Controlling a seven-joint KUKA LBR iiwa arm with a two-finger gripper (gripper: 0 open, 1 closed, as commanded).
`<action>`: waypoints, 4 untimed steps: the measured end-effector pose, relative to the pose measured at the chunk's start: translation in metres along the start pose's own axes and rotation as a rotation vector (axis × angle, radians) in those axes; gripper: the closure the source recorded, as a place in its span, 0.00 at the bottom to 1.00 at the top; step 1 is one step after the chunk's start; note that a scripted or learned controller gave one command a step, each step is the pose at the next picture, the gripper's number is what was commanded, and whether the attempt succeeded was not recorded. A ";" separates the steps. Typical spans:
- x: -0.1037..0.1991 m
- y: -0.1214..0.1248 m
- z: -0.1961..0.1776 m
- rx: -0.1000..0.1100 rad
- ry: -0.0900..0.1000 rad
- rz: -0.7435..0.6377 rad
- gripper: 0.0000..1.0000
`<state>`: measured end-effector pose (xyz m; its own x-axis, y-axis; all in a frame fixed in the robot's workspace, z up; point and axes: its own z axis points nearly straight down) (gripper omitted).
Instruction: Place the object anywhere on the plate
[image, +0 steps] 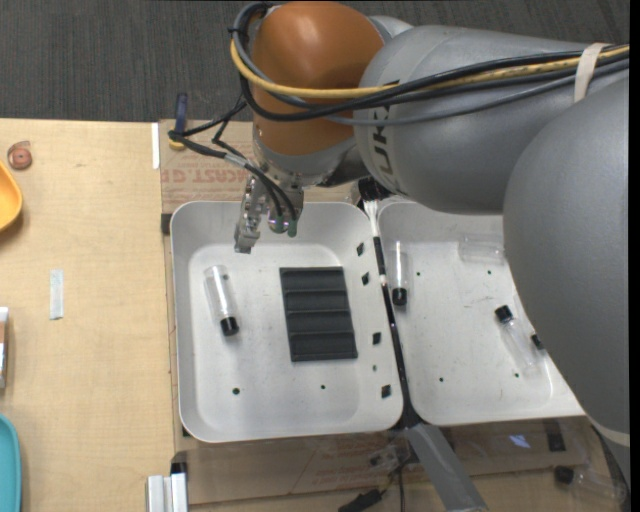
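Camera view: arm (470, 130) masking right bin (450, 330)

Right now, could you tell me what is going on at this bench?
The grey KUKA arm reaches over the left bin, its gripper hanging above the bin's back end. I see nothing between its fingers. Below it lie a black ridged plate in the middle of the bin and a clear tube with a black cap to the plate's left. More clear tubes lie in the right bin.
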<state>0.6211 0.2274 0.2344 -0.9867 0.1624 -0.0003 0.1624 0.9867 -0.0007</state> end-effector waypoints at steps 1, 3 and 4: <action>0.003 0.000 0.033 -0.001 -0.001 -0.130 1.00; -0.022 0.004 0.047 -0.001 -0.001 -0.174 1.00; -0.048 -0.055 0.143 0.000 -0.001 0.045 1.00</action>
<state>0.6595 0.1648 0.0916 -0.9785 0.2062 -0.0014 0.2062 0.9785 -0.0003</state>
